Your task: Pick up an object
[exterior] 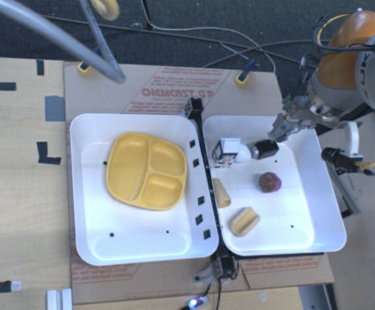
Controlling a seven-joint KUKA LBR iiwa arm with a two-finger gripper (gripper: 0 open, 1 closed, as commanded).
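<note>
— Where's the claw?
— My claw (281,130) hangs over the far right part of the right bin (303,205). Wide or narrow, I can't tell from this angle. I see no object held in it.
— Candidates?
— Four, all in that bin. The ball (270,182) is closest: nearward of the claw, a touch left, apart from the rest. The white piece (229,150) sits left of the claw, by the bin's left wall. The roll (221,192) hugs that wall, long axis near-far. The block (244,221) lies nearest the front, long axis near-left to far-right.
— Best pick?
— The ball, I'd judge. It's a short move nearward and needs no wrist turn, though it may roll.
— Arm pose?
— My arm (350,57) comes in from the right, wrist slanted down-left into the bin.
— Left bin (90,192)?
— It holds a yellow plate (147,170). Skip it.
</note>
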